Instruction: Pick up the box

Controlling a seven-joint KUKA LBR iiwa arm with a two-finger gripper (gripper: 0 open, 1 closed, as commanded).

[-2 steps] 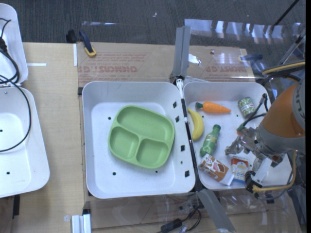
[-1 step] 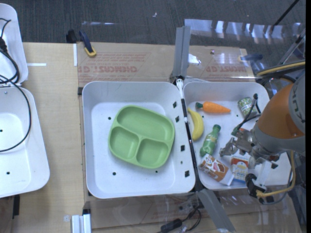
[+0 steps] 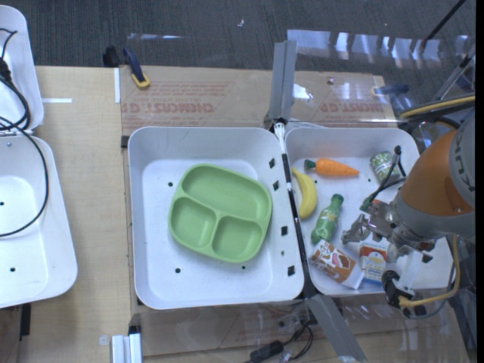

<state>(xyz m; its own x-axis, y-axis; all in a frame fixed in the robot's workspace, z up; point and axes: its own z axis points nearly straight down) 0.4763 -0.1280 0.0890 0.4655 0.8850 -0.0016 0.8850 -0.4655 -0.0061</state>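
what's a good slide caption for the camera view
KUKA arm's gripper hovers over a small carton box in the right bin, beside banana, carrot and green bottle.

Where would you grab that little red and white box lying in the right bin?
Probably from straight above, across the narrow width of the box. It lies flat and slanted near the bin's front wall, with a green bottle just behind and a small carton to its right, so a sideways approach looks crowded. The gripper hovers close by.

Gripper (image 3: 376,242) low over the crowded right bin (image 3: 344,136), box (image 3: 335,264) just left, carton (image 3: 373,262) beneath, bottle (image 3: 327,219) and banana (image 3: 305,193) further left, carrot (image 3: 334,168) beyond, bare floor beside the green plate (image 3: 219,212).
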